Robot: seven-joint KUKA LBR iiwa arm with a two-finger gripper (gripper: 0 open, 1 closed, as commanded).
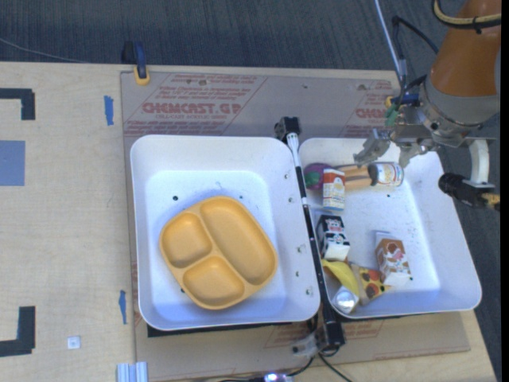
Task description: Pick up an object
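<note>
The counter [64,237] is pale wood, with black corner marks, a grey-blue patch at its left edge and bits of blue tape. On it lies a brown sheet [238,102] printed in red letters, held at its far left corner by a clamp [140,64]. Two white bins sit side by side on the sheet, touching along a black hinge strip [306,213]. The left bin [159,173] sits nearer the middle of the counter; the right bin [453,269] reaches toward the counter's right edge. Beyond the counter's far edge the floor [238,14] is dark carpet.
</note>
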